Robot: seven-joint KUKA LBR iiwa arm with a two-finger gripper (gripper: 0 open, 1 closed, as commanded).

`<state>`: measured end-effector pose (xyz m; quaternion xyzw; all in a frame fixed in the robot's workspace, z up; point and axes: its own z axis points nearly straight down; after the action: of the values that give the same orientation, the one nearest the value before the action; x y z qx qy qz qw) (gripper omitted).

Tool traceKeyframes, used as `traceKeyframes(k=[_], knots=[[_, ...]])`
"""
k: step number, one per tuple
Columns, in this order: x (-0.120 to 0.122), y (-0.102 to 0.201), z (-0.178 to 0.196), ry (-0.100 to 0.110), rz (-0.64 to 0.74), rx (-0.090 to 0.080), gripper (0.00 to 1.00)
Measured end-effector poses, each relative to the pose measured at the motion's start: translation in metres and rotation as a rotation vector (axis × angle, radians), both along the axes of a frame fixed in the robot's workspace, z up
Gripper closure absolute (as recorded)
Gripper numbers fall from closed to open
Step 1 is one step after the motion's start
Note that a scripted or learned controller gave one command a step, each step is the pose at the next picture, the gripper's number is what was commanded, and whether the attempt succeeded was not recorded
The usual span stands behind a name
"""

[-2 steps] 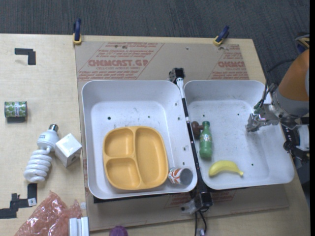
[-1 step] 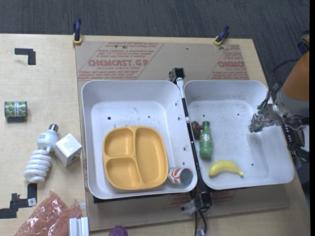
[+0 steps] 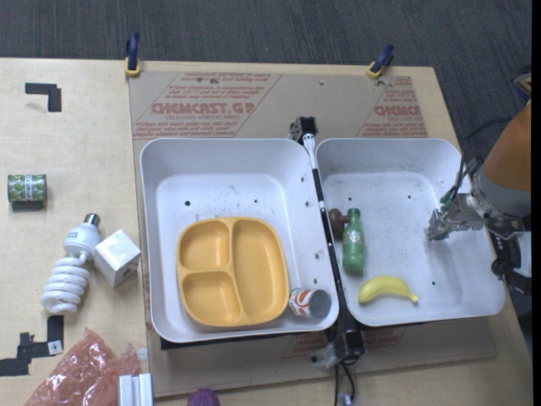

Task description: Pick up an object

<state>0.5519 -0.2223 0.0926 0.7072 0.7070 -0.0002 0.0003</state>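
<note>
1. Presently, the gripper [image 3: 439,224] is seen low over the right bin [image 3: 397,155], near its right wall; nothing is seen between its fingers, and how far they are parted cannot be told.
2. A banana [image 3: 387,290] lies near the front wall; a green bottle [image 3: 353,241] lies just beside the divider, with a small brown object [image 3: 336,221] touching it.
3. The banana is judged light and curved, best taken across its middle; the bottle is judged stiff, smooth and liable to roll.

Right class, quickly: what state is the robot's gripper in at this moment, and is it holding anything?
Gripper: over the right bin, near its right wall; too small and blurred to tell whether it is open or closed, and no object is seen in it.
</note>
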Motion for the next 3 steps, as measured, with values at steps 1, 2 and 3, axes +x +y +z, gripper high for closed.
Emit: traceKeyframes(k=[1, 2, 3], knots=[[-0.0188, -0.0001, -0.0002, 0.0, -0.001, 0.0, 1.0], [-0.0266, -0.0001, 0.0, 0.0, -0.001, 0.0, 1.0], [-0.025, -0.0002, 0.0, -0.001, 0.0, 0.0, 1.0]])
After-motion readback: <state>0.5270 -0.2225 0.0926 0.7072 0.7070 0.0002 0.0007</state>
